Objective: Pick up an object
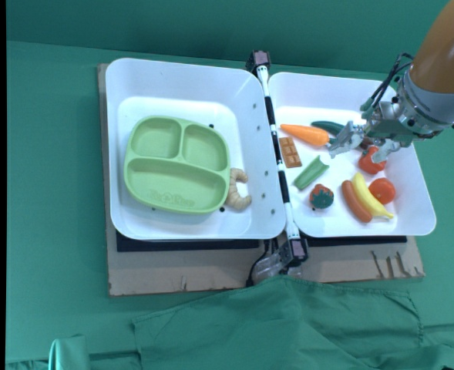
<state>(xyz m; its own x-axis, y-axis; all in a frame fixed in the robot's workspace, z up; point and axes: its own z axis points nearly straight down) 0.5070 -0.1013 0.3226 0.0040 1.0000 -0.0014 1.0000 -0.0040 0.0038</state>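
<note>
The gripper [363, 139] hangs over the right bin [411, 222], toward its far right part, with its fingers spread and nothing between them; one fingertip [339, 146] lies toward the bin's centre and the other sits just above a red pepper-like piece [370, 162]. That red piece lies under the gripper near the bin's right wall, partly covered by it, so its long axis cannot be told. Just beside the gripper's left finger, a carrot [307, 135] lies with its long axis running across the bin, thick end toward the gripper and tip toward the divider. A dark green piece [326, 126] lies behind the carrot, toward the far edge. A small orange waffle-like block [290, 153] sits near the divider side, and a green pod [311, 173] lies diagonally beside it. A round red-and-green fruit [321, 196] rests near the bin's near edge. Toward the near right corner, a sausage [356, 201] and a banana [371, 197] lie touching, both slanted from far-left to near-right, with a tomato [381, 190] just beside the banana. In the left bin [126, 75], a green divided plate [179, 164] sits centrally, and a croissant [238, 190] touches its right edge.
</note>
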